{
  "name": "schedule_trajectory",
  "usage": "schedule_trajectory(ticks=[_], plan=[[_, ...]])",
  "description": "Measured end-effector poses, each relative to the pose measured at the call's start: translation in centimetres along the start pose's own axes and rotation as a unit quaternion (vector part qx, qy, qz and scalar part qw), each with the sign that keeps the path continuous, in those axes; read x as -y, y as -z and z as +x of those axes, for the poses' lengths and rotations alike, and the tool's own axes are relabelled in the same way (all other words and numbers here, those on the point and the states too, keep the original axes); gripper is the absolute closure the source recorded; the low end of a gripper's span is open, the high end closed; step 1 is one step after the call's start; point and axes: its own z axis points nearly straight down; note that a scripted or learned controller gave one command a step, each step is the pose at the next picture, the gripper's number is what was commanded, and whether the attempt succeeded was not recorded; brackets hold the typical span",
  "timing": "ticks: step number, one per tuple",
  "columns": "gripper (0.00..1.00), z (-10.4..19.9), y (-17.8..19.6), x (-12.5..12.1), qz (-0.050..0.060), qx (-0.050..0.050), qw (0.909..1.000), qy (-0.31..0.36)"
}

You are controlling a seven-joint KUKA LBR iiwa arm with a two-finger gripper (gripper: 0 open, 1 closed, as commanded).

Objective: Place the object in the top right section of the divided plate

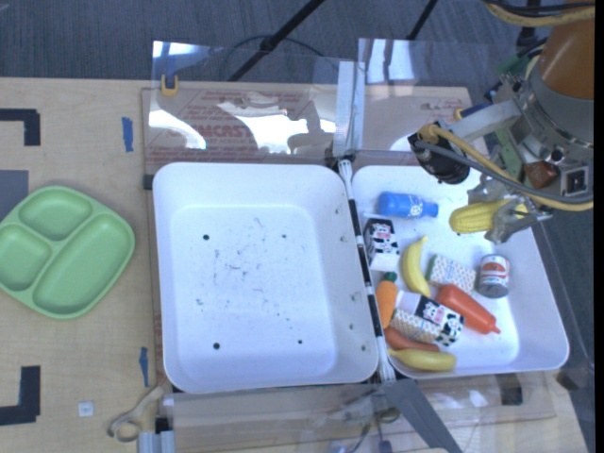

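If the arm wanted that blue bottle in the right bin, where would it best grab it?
Probably across the middle of the blue bottle, coming straight down from above. It lies on its side, long axis running left to right, so fingers closing across its narrow width should fit. There is bare bin floor around it, and the corn cob lies a little apart to its right.

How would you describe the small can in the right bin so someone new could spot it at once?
Start at the right white bin, the one crowded with toy food. Along its right side, just below the corn cob at the gripper, stands the small can. It is the only cylinder with a silver top and red label.
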Motion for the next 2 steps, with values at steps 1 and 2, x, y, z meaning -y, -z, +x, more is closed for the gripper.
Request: schedule_trajectory(ticks=[1,2], plan=[[1.00,0.3,0.0,1.6,0.001,0.002,0.9961,0.089],[1.00,0.7,0.0,3.3,0.000,0.000,1.0000,-0.002]])
